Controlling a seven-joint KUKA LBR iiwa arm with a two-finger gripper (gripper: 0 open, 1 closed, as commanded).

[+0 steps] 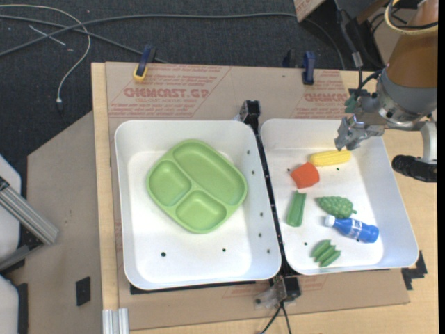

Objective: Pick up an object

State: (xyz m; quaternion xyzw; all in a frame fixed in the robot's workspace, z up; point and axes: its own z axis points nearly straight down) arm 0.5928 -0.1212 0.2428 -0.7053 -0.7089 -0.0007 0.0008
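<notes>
In the right bin (396, 245) lie a yellow corn cob (329, 158), an orange-red block (305, 175), a green cucumber (296, 209), a bumpy green piece (335, 205), a blue and white bottle (353, 229) and a green pea pod (325, 252). My gripper (347, 139) hangs over the bin's far right part, just above and to the right of the corn cob. Nothing shows between its fingers.
The left bin (139, 256) holds a green divided plate (197, 185). Black clips (249, 109) join the two bins at the centre wall. Blue clamps (144, 59) sit on the cardboard's far edge. Cables lie on the floor at the upper left.
</notes>
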